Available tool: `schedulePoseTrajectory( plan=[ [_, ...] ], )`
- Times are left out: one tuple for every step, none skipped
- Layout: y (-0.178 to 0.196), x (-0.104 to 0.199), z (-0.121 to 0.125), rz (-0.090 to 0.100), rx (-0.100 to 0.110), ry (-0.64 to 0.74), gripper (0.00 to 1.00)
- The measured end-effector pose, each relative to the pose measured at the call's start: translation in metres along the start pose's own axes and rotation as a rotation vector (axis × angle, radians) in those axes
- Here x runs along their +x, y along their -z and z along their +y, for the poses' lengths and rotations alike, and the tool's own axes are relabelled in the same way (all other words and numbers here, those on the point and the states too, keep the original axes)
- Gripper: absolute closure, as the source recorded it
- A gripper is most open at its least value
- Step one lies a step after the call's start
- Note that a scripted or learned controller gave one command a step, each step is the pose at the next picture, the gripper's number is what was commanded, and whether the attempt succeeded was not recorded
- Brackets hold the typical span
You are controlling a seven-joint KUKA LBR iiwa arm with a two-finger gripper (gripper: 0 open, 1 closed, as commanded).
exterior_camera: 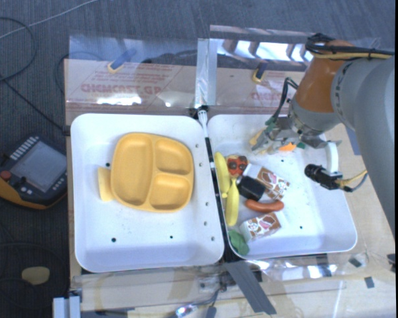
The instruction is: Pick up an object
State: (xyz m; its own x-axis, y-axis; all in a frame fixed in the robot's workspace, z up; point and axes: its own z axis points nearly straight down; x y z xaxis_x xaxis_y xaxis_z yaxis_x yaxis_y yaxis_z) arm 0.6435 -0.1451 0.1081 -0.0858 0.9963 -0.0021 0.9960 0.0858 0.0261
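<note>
Camera view, looking down at a slant on two white bins.

- Left bin (86, 244): holds a yellow divided tray (151, 171), flat, near the middle.
- Right bin (331, 234): a loose cluster of small toy-food items along its left side. Yellow banana (223, 172) against the dividing wall; a second yellow piece (232, 204) below it; red-and-orange piece (236, 165); black block (251, 188); two brown-and-white packets (272, 183) and (263, 225); red sausage (264, 205); green piece (241, 243) at the near corner.
- Arm reaches in from the right; gripper (276, 140) sits low over the far part of the right bin, well apart from the cluster. Something small and orange (287, 147) lies just beside the tool.
- Tool state: cannot tell; the tip is too cluttered to read.

Step in hand, as I judge it: approach or grasp attempt at the far end of the right bin, nothing seen lifted. Target unclear; the orange bit is nearest. Next move calls for a clean closure on one item and a straight lift, clear of the bin wall. The cluster pieces touch one another, so a pick there risks dragging neighbours.
</note>
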Motion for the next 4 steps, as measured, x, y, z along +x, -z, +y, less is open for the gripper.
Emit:
schedulePoseTrajectory(
  plan=[
    [0.114, 0.052, -0.011, -0.001, 0.027, -0.077, 1.0],
    [0.074, 0.076, -0.007, -0.002, 0.032, -0.331, 1.0],
    [0.135, 0.078, -0.005, -0.004, 0.03, -0.332, 1.0],
    [0.135, 0.078, -0.005, -0.004, 0.03, -0.332, 0.0]
  ],
)
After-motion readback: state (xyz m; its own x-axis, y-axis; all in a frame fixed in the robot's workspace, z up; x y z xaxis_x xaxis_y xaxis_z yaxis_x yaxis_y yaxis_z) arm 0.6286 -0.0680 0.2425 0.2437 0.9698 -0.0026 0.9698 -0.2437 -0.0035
